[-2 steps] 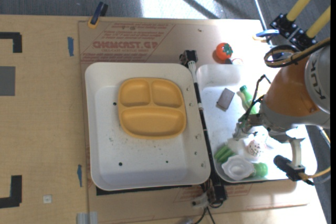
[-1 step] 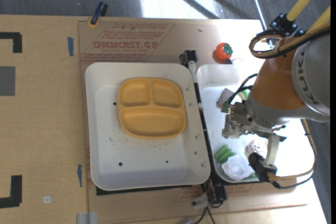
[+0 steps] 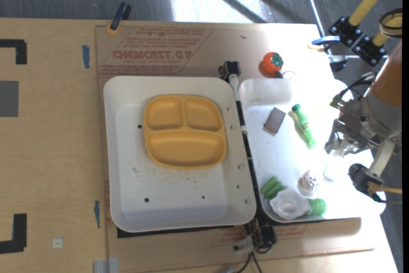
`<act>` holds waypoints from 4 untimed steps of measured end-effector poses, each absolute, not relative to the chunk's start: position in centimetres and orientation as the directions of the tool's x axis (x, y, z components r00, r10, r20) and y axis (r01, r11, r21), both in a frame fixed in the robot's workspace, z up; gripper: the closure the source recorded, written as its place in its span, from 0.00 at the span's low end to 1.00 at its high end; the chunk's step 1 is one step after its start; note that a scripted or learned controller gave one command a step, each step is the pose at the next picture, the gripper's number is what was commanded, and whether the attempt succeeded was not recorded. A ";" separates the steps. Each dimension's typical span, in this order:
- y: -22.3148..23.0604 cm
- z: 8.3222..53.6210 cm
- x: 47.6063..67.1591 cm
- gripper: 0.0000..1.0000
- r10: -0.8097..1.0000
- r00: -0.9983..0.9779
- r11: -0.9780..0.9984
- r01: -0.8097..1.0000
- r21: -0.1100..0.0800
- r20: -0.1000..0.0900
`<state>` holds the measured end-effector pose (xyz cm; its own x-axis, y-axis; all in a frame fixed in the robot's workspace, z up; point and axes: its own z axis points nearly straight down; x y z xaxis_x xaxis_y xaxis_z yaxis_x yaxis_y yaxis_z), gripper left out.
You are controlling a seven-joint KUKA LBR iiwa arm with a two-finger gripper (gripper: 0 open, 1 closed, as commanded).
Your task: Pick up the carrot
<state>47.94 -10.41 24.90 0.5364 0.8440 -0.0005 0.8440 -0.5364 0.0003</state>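
My gripper (image 3: 340, 145) hangs low over the right side of the right bin (image 3: 259, 94), in a sunlit, washed-out patch. Its grey wrist and the orange band sit above it at the frame's right edge. The closest object to its left is a long green vegetable (image 3: 302, 126) with a pale tip, lying apart from it. Below and left of the gripper sits a small speckled white piece (image 3: 309, 181). Glare hides whatever lies directly under the gripper.
The right bin also holds a grey-brown block (image 3: 275, 120), green pods (image 3: 271, 187), a white cup (image 3: 289, 206) and a green ball (image 3: 317, 206). A red tomato (image 3: 271, 63) lies on the bench behind the bin. In the left bin (image 3: 121, 156) sits a yellow divided plate (image 3: 185, 131).
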 end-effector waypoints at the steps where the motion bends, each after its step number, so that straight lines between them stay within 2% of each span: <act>1: -6.6 24.8 48.0 1.00 0.628 0.778 -0.778 0.628 0.001 0.000; 2: -2.2 23.3 47.9 1.00 0.378 0.926 -0.926 0.378 -0.003 -0.002; 3: -3.7 23.6 47.9 1.00 0.238 0.971 -0.971 0.238 0.000 -0.001; 4: 1.3 21.9 47.9 1.00 0.206 0.979 -0.979 0.206 -0.004 -0.004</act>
<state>47.88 1.30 21.88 0.9786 0.2056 -0.0042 0.2056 -0.9786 -0.0041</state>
